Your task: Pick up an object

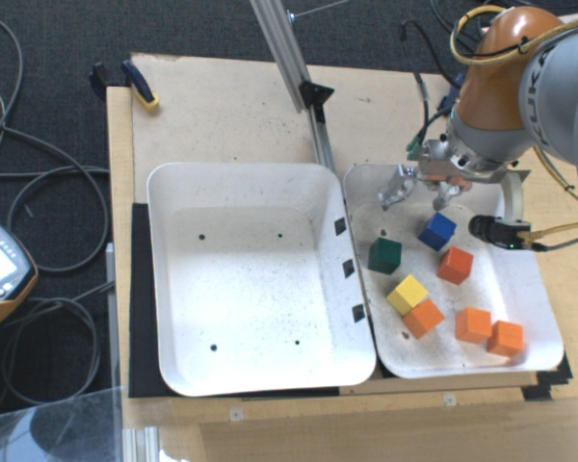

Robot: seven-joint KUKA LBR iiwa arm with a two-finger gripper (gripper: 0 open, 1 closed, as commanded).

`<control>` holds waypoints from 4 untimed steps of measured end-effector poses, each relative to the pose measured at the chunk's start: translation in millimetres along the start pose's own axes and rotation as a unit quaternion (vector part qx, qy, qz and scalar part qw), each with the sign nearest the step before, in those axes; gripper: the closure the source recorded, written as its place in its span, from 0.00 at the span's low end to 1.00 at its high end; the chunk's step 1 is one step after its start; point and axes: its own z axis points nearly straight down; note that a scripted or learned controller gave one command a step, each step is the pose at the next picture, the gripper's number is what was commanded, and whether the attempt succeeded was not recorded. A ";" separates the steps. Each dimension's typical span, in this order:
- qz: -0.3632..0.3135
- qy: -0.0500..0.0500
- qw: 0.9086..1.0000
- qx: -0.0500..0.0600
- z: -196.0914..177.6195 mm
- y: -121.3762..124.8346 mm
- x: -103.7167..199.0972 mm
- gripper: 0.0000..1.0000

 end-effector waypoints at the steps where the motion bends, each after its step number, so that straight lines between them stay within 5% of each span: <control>1: 0.000 0.000 1.000 0.000 65.4 -4.0 3.4 0.00; 2: 0.000 0.000 1.000 -0.002 83.5 -4.3 4.3 0.00; 3: 0.000 0.000 1.000 -0.003 72.9 -2.9 4.5 1.00; 4: 0.000 -0.001 1.000 -0.007 30.1 -4.9 0.8 1.00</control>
